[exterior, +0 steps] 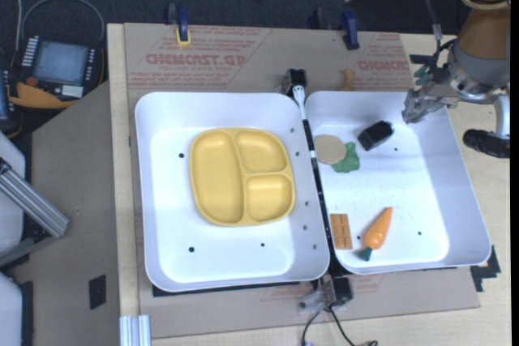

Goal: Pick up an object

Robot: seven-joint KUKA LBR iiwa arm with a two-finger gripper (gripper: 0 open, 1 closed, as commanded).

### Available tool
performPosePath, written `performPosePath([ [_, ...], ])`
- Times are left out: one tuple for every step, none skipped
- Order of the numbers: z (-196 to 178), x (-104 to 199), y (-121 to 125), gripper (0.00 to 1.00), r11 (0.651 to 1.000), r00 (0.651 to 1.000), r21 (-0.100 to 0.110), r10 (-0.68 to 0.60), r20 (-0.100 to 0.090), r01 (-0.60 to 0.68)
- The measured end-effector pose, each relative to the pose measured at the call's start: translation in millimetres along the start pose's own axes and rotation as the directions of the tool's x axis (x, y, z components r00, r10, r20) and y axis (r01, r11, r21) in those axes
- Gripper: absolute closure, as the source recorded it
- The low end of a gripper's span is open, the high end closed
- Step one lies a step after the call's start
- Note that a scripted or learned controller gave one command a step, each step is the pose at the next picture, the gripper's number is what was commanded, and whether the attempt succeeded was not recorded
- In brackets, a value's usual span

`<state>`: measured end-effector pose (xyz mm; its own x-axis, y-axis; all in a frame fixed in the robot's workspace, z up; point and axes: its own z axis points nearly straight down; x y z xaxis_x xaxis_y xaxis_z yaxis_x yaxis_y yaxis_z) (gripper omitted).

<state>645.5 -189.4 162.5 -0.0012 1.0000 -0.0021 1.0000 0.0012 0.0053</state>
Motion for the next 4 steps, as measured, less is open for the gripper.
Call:
performPosePath([
  [-53,-10,3,1.0,1.0,1.0,-0.002,0.001,0.001,-0.001],
  [-40,-10,3,1.0,1.0,1.0,0.006,0.0,-0.002,0.0],
  [-50,38,-4,1.0,1.0,1.0,0.007,-0.003,-0.004,0.003],
  [-43,85,-23,1.0,1.0,1.0,0.009,-0.003,-0.005,0.003],
])
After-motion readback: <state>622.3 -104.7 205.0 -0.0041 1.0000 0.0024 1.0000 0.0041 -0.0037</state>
